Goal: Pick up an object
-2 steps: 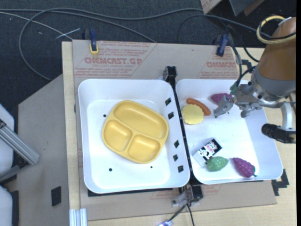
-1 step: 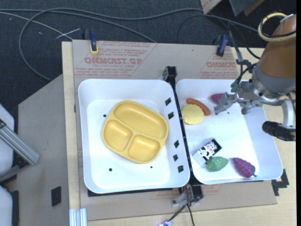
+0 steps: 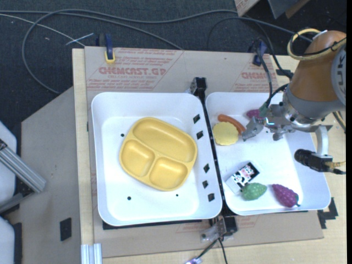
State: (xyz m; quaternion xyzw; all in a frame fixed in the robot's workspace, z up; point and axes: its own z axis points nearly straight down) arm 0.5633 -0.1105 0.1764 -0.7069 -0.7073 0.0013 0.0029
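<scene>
1. The step in hand looks like the approach: the gripper [image 3: 263, 126] hangs low over the upper part of the right bin [image 3: 308, 194], nothing held between its fingers
2. Whether the fingers are apart or together cannot be told from this slant, since the wrist body hides much of them
3. Candidate things lie in the right bin: a yellow round toy [image 3: 225, 133] and an orange hot-dog-like toy [image 3: 231, 121] touching it near the divider, both just beside the gripper; a purple bit [image 3: 253, 114] half hidden behind the gripper
4. Further down the bin sit a black-and-white card [image 3: 242, 176], a green leafy toy [image 3: 254, 191] touching it, and a purple grape bunch [image 3: 285, 195] near the lower rim
5. The left bin [image 3: 104, 164] holds a yellow divided plate [image 3: 158, 153], well apart from the arm
6. Next move, as I judge it: settle over one nearby piece, likely the yellow toy or the purple bit, descend squarely, and close without nudging its neighbour
</scene>
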